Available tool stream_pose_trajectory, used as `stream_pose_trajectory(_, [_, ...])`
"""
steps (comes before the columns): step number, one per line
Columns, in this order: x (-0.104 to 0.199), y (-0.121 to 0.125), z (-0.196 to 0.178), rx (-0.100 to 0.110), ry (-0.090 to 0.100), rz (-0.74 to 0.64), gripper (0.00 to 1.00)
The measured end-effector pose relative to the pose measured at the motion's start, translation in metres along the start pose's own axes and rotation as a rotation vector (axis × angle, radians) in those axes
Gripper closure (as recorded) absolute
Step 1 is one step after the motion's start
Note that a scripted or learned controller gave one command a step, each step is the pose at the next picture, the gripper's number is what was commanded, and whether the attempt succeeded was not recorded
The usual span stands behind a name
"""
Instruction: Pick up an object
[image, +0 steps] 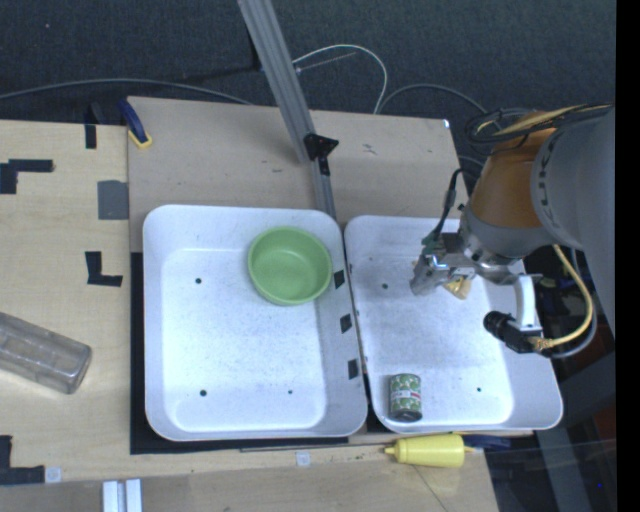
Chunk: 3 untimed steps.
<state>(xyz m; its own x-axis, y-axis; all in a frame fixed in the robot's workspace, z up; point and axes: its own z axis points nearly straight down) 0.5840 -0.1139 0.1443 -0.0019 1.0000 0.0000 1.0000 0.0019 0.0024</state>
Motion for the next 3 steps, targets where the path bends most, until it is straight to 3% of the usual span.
stream_pose_trajectory(1, [-0.004,-0.007,-0.057,-0.002,-0.001,0.001,1.0])
stream_pose_trajectory(2, [-0.004,-0.007,-0.076,0.001,0.0,0.001,1.0])
stream_pose_trajectory(3, [0.051,-0.019,-0.087,0.004,0.002,-0.005,1.0])
